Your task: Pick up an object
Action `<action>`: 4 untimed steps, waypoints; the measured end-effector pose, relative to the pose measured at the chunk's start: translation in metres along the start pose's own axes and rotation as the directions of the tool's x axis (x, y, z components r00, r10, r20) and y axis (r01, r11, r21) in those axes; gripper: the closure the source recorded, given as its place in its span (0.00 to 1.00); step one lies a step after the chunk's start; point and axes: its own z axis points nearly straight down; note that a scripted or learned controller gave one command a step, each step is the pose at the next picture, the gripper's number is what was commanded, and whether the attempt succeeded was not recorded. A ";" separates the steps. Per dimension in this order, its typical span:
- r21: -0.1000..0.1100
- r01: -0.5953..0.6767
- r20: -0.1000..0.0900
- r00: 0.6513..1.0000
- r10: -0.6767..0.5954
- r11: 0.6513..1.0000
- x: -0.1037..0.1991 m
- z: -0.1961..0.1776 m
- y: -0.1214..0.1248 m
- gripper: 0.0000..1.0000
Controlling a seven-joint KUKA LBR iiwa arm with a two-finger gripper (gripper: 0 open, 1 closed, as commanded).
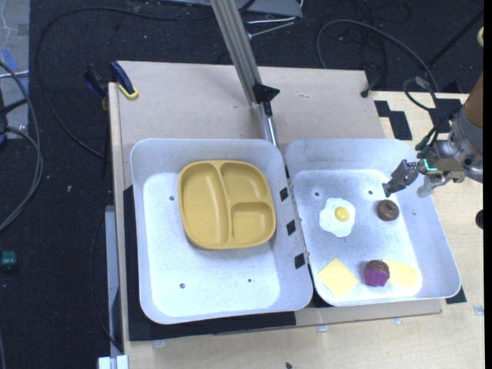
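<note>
Glossy yellow plastic tray [227,204]

A mustard-yellow divided plastic plate [227,204] is sitting in a speckled white bin [154,283]. Below the jaws, a white-and-yellow fried egg toy [337,217], brown round piece [388,211], pale yellow cheese square [338,277] and purple lump [376,273] are showing.

A light wooden bench [192,98] is seen bearing two shallow white bins side by side. The left bin [154,283] and the right bin [442,260] are set touching at their inner edges. A blue-and-yellow clamp [123,80] is fixed at the bench's far left corner.
</note>
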 end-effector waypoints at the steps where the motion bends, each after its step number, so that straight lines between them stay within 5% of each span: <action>1: -0.002 0.000 0.000 1.000 0.000 1.000 0.000 -0.001 0.001 0.00; 4: 0.002 -0.003 -0.001 1.000 0.003 1.000 -0.009 0.154 -0.001 0.00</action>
